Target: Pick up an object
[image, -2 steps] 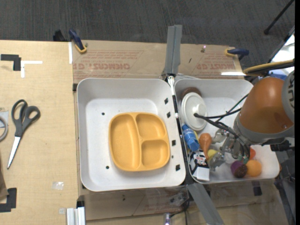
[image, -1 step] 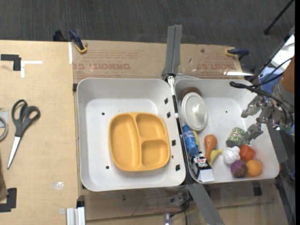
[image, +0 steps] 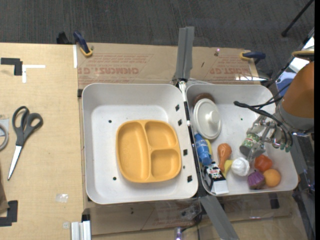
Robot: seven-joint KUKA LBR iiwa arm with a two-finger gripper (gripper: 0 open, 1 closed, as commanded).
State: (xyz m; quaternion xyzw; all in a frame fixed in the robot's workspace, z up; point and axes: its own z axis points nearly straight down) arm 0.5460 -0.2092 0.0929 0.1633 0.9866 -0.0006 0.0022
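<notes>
The gripper (image: 252, 143) hangs low in the right bin (image: 235, 96), its metal fingers pointing down and to the left over a cluster of small toy foods, and it is too blurred and tangled with cable to tell whether the fingers are released or clenched, or whether anything sits between them. Just below its tip lies a white ball (image: 240, 166), with a red piece (image: 263, 162) beside it, a purple piece (image: 256, 179) lower down and an orange ball (image: 272, 177) next to that near the bin's front right corner. To the left lie an orange carrot-like piece (image: 224, 151), a blue bottle (image: 203, 150) along the bin's left wall, and a small black-and-white carton (image: 216, 178) at the front, partly hidden by the rim. A round silver lid (image: 208, 118) covers most of a brown bowl (image: 199, 99) behind it. The arm's orange band (image: 303, 93) is cut off at the right edge. The left bin (image: 95, 149) holds a yellow divided plate (image: 148, 150). On the bench (image: 45, 184) to the left lie scissors (image: 21, 134), well apart from both bins.
</notes>
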